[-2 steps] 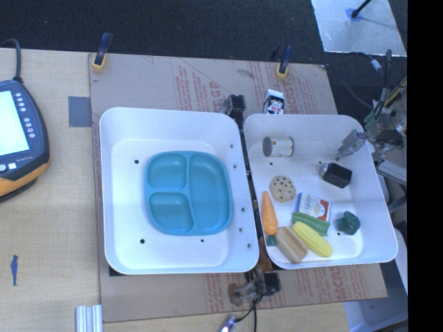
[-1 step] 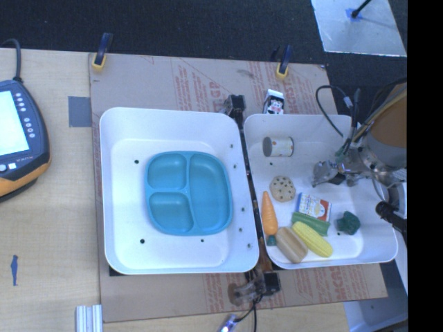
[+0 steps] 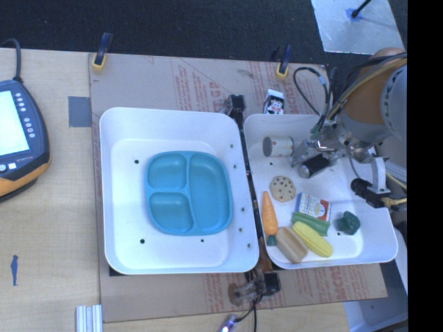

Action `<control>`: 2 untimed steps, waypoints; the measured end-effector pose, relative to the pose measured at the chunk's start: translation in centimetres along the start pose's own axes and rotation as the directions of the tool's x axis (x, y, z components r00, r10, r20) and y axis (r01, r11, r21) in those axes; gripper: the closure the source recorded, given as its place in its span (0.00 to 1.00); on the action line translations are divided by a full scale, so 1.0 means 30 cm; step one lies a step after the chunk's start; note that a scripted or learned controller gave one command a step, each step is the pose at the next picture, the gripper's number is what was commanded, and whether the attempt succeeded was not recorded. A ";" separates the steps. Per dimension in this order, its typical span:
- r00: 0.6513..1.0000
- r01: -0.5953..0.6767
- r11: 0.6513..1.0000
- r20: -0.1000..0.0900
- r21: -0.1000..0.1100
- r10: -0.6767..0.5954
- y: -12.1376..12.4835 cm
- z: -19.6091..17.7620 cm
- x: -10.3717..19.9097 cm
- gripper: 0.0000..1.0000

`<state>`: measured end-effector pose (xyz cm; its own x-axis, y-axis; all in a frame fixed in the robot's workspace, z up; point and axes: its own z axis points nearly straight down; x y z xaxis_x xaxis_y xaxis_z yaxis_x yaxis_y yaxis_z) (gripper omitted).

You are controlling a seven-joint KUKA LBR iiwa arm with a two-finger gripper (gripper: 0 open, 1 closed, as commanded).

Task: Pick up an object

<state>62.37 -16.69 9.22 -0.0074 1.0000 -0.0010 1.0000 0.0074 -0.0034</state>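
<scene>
The arm reached in from the right over the right bin (image 3: pixel 374 251), and the gripper (image 3: pixel 315 159) hung low over that bin's upper middle, tilted toward the left. From above, the gripper looked like a dark, bunched mass, and I cannot tell whether it was wide or narrow; nothing showed held in it.

The loose things all lay in the right bin. A small can (image 3: pixel 277 146) lay on its side just left of the gripper, near the bin's top left corner. Below it sat a round cookie (image 3: pixel 282 187), and a carrot (image 3: pixel 268 214) lay along the left wall. A small box (image 3: pixel 312 205) lay below the gripper, with a green piece under it, a corn cob (image 3: pixel 313 239) and a tan, roll-like item (image 3: pixel 289 245) near the front wall, and a dark green lump (image 3: pixel 347 222) off to the right. The left bin (image 3: pixel 118 185) held a blue divided tray (image 3: pixel 188 192).

By my reading, the pick was in its approach step: the gripper was down near the can but no grasp was made yet. The next move would call for centring over one thing, likely the can as the nearest, descending around it, closing and lifting. The can could roll away if nudged.
</scene>
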 end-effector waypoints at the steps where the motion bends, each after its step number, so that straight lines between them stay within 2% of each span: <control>1: 1.000 -0.001 0.999 -0.001 0.032 0.001 0.085 0.016 0.105 0.00; 2: 1.000 -0.002 1.000 -0.001 0.002 0.002 -0.188 0.003 0.142 0.00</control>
<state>56.72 -12.47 9.15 -0.0058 1.0000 -0.0005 1.0000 0.0058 -0.0057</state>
